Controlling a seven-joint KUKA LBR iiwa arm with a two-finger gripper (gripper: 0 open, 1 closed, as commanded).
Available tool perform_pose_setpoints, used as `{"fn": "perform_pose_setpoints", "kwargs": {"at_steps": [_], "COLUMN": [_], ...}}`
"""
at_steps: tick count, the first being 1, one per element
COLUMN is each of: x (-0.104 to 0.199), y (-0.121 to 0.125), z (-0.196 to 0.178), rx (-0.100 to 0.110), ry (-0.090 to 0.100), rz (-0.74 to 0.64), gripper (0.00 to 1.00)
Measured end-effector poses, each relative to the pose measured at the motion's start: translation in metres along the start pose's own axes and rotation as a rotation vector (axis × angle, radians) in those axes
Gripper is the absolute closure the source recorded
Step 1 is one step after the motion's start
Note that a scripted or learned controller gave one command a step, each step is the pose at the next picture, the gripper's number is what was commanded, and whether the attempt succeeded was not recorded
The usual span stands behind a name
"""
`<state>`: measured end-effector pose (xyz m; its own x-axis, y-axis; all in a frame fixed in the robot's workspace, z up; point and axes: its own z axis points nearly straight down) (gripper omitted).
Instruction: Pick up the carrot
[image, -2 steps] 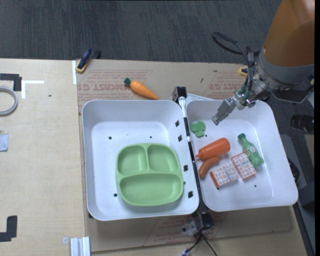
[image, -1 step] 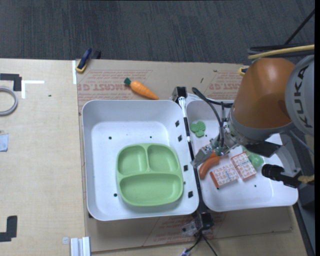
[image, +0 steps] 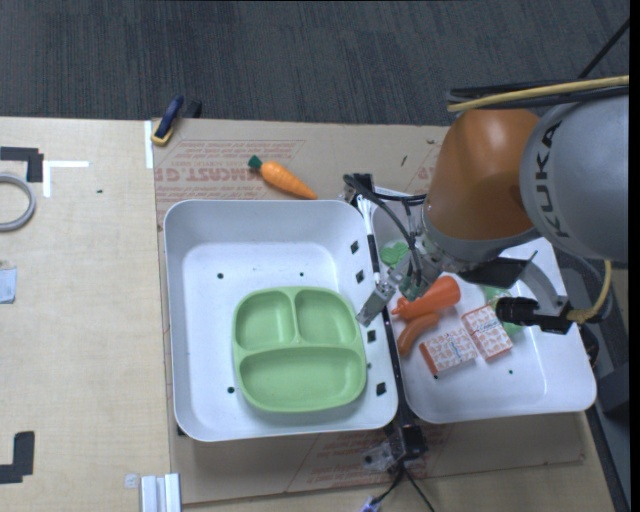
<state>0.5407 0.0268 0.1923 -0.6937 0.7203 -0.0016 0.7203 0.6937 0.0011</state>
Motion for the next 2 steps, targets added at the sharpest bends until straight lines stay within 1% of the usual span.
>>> {"fn": "perform_pose_setpoints", "kwargs": {"at_steps": [1,2], "x": [0.066,0.054], "y": [-0.023,-0.035], "z": [-0.012,0.000], "rx": [0.001,0.000], "ry": [0.002,0.002], "rz": [-0.264,-0.620], "gripper": [0.00,0.00]}}
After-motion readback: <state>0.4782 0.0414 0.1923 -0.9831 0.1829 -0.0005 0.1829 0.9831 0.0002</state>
